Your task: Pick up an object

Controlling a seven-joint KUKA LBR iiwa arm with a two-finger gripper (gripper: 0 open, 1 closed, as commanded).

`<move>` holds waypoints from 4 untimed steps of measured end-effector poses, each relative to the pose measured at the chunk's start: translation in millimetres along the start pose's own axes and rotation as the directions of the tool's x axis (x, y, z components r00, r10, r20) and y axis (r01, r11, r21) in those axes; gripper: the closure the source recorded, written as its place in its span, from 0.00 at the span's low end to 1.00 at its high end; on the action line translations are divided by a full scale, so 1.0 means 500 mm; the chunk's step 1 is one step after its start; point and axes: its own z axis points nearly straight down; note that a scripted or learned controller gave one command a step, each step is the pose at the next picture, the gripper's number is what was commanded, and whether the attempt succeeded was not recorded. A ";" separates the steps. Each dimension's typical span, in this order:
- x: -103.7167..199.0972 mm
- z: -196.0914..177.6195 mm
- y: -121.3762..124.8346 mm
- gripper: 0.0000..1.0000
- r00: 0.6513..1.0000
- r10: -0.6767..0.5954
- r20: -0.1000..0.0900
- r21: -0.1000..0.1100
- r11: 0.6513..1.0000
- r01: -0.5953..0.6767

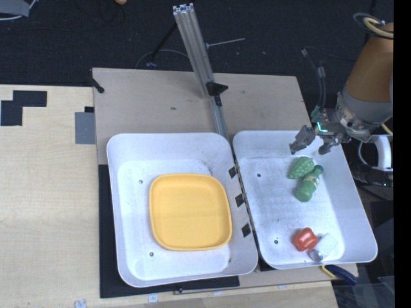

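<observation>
In the right bin (276, 197) lie a knobbly green object (300, 167) and, touching it just below, a smaller green bottle-like piece (307, 188). A red object (305, 239) rests near the bin's front edge beside a small clear or grey item (319, 251). My gripper (313, 141) hangs over the bin's far right corner, just above and behind the knobbly green object. Its two dark fingers are spread apart with nothing between them.
The left bin (128, 172) holds a square yellow plate (190, 211). A slanted aluminium rail (200, 56) rises behind the gap between the bins. Black clips (239, 199) sit along the divider. The grey and orange arm (369, 76) comes in from the upper right.
</observation>
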 end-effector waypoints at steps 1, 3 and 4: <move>0.000 0.000 0.000 0.00 1.000 0.000 0.000 0.000 1.000 0.000; 0.015 0.219 0.012 0.00 1.000 0.001 -0.001 0.005 1.000 -0.001; 0.016 0.294 0.010 0.00 1.000 0.000 -0.001 0.003 1.000 0.000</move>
